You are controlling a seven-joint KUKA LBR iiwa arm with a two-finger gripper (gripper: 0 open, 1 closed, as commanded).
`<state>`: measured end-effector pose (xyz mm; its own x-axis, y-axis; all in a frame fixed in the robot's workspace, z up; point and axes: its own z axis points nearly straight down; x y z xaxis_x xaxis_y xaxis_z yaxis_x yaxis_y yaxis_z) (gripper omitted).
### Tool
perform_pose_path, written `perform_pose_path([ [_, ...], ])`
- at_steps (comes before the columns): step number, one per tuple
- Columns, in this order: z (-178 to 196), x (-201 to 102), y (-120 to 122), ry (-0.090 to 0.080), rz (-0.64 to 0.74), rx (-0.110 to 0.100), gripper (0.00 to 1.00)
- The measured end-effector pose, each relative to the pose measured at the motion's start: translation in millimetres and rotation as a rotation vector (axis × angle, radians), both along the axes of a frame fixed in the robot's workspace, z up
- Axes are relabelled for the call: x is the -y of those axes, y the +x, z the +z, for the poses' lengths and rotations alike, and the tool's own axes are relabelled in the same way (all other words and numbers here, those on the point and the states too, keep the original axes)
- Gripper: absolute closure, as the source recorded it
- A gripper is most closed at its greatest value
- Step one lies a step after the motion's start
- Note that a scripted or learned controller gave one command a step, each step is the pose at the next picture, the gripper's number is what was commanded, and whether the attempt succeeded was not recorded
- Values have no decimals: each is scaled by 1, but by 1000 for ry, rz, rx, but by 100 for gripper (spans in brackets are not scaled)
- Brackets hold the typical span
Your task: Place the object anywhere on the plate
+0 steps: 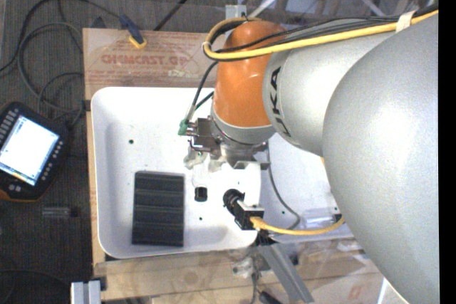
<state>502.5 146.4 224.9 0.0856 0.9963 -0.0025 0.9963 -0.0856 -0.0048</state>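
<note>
- Hanging over the left white bin [114,153], the arm [342,117] hides most of its hand [214,166]; the hand's state cannot be told
- a dark ribbed plate [158,208] lies flat near the bin's front-left corner; a small black object [200,193] sits just right of it, apart

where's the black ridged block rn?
Camera view: the black ridged block lies flat in the left white bin, near its front-left corner, left of the pincer.

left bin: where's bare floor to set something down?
Bare: the white left bin's far-left stretch, from its back wall down to the ribbed black rectangular plate. Crowded: right of that plate, where the hand hangs by a small black object.
</note>
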Motion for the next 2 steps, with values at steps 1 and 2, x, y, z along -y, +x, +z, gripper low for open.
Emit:
perform_pose_path([
  [1,-7,-53,-20,-1,58,-1,100],
  [2,-6,-53,-20,-1,58,-1,0],
])
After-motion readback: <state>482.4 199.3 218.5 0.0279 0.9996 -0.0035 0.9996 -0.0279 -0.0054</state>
